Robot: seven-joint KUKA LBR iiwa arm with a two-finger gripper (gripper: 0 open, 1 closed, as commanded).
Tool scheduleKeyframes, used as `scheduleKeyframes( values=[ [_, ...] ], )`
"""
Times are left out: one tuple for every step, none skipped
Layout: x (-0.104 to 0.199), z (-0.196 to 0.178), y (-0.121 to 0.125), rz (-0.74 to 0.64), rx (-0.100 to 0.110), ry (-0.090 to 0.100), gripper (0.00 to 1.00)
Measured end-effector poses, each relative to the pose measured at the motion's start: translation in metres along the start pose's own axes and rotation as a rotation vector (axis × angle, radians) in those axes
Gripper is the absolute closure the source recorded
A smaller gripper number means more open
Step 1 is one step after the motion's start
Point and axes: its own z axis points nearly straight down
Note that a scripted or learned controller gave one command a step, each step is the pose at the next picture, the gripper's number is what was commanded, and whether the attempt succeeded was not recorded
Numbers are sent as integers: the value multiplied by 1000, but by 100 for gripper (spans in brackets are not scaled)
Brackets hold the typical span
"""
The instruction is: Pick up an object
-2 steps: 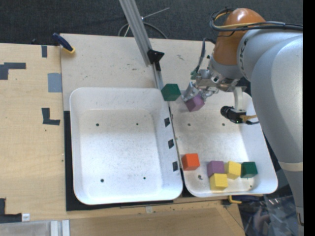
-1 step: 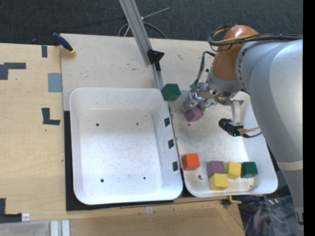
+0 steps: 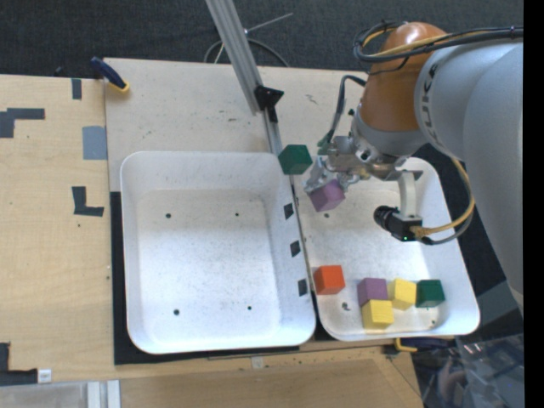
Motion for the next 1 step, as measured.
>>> scheduleKeyframes(
  values=[
    [0, -15, -41, 6, 7, -1, 100]
  ],
)
